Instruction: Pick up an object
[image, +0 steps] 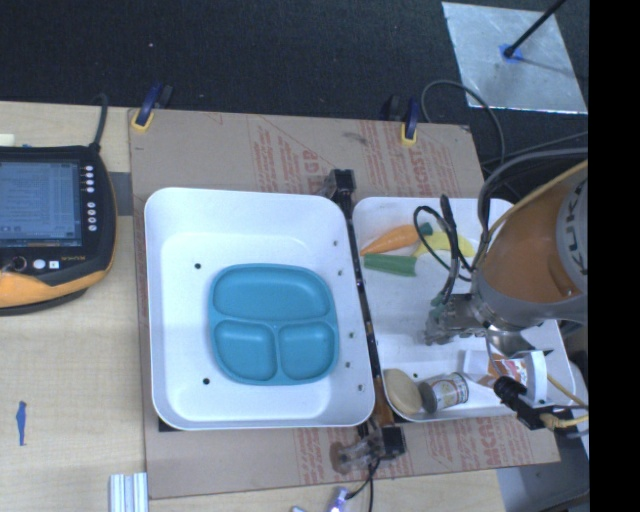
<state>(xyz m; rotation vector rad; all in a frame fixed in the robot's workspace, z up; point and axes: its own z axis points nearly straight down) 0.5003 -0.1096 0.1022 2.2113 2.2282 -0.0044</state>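
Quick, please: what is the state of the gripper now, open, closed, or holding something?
Gripper: low in the right bin, cannot be told whether open or closed; nothing seen held.

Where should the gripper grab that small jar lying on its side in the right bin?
Grip the small jar across its cylindrical body, coming straight down from above, fingers either side of its width. It lies on its side near the front wall of the right white bin, so a side approach looks blocked.
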